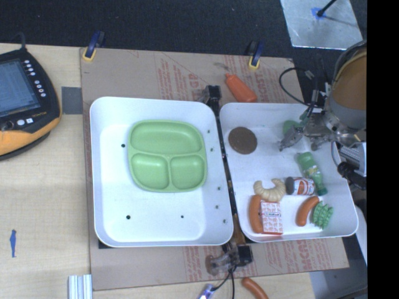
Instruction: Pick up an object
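Orange sausage (255,287) is lying on the desk (43,192) at the bottom edge, outside the bins, nearest the camera.

Gripper (300,136) is hanging over the upper right of the right bin (262,114), fingers spreading apart with nothing between them. A small green thing (290,128) is sitting right at the fingers, touching or just under them; can't tell which. That looks like the likeliest target. It's too small and half hidden to read a long axis or heading.

Risk: one finger is coming down on top of it rather than beside it, so closing may just push it away or close on air.

Further out, a green bottle (310,168) is lying just below the gripper, long axis running top-left to bottom-right. A small can (301,186) sits below it, then a croissant (269,189), a red-and-white packet (270,218), a sausage (305,210) and a green bumpy toy (322,215), all packed close, so a grasp there may snag neighbours. Brown disc (242,140) is lying flat with no clear axis, hard to pinch.

Left bin (106,223) is holding a green divided plate (168,155).
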Available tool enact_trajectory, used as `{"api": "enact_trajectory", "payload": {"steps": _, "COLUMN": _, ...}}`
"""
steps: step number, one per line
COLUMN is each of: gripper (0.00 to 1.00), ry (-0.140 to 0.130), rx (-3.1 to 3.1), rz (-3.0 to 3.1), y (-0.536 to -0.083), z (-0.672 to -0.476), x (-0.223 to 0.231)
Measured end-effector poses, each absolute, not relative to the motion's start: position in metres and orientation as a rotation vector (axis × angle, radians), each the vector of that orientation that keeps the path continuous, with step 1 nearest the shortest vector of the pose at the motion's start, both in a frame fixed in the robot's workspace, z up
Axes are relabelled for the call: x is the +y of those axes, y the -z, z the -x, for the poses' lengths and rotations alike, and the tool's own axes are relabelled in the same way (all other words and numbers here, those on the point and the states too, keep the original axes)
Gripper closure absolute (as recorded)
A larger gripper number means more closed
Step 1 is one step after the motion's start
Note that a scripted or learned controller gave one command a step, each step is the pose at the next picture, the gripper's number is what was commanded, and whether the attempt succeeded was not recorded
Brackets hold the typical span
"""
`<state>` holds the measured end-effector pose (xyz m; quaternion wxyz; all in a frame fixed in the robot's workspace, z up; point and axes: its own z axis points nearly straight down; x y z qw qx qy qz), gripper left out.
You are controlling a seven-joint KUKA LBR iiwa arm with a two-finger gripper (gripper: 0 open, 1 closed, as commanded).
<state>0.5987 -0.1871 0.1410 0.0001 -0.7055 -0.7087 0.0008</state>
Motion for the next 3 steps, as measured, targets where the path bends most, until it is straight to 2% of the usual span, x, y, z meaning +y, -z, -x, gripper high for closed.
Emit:
{"api": "enact_trajectory", "payload": {"steps": 1, "gripper": 0.00, "ry": -0.003, "rx": -2.225, "rz": 2.215, "y": -0.118, "z": -0.656, "x": -0.211}}
{"api": "enact_trajectory", "payload": {"steps": 2, "gripper": 1.00, "ry": -0.006, "rx": -2.228, "rz": 2.208, "y": -0.129, "z": -0.656, "x": -0.212}}
{"api": "enact_trajectory", "payload": {"steps": 3, "gripper": 1.00, "ry": -0.002, "rx": -2.227, "rz": 2.215, "y": -0.137, "z": -0.657, "x": -0.211}}
